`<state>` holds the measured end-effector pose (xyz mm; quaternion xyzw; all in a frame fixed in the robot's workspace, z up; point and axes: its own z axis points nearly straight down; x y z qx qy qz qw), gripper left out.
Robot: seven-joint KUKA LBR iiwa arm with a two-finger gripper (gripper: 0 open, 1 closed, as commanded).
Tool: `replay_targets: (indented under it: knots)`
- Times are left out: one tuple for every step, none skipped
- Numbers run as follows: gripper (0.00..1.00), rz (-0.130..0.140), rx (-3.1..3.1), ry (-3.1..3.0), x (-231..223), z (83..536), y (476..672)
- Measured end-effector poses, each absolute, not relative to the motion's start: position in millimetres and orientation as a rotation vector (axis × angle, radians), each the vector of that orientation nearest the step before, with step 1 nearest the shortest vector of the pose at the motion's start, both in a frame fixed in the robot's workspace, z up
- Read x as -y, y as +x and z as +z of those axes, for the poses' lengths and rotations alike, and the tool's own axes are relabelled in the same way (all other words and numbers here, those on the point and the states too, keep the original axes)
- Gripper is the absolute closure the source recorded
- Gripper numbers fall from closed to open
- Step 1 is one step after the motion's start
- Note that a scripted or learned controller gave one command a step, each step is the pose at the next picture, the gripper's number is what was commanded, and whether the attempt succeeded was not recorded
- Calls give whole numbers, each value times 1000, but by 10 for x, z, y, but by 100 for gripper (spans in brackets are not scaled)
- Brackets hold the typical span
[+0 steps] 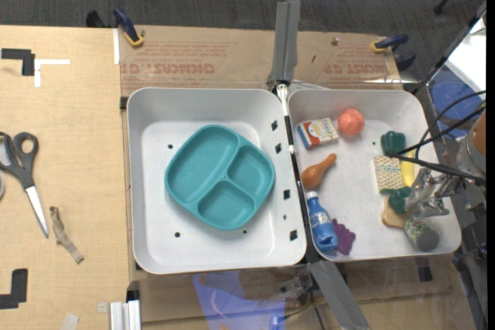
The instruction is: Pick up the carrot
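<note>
The carrot [319,169] is a short orange piece with a thicker brown-orange end. It lies free on the floor of the right bin [363,100], near that bin's left wall. My gripper [425,201] hangs low over the bin's lower right corner, far to the right of the carrot. It sits among a teal toy [397,199], a tan piece [392,219] and a grey round thing [425,237]. Nothing of the carrot is near it.
Around the carrot lie a small carton [318,132], a pink-orange ball [351,121], a blue bottle [319,219] and purple grapes [344,237]. A green toy [393,141] and a beige waffle [387,172] lie further right. The left bin [147,166] holds a teal divided plate [220,176].
</note>
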<state>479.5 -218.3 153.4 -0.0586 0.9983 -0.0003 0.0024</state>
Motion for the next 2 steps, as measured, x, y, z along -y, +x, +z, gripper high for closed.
replay_targets:
  knots:
    - [100,-1,-3118,-343,2133,1480,4948]
    - [100,-1,-3125,-264,2216,2491,4916]
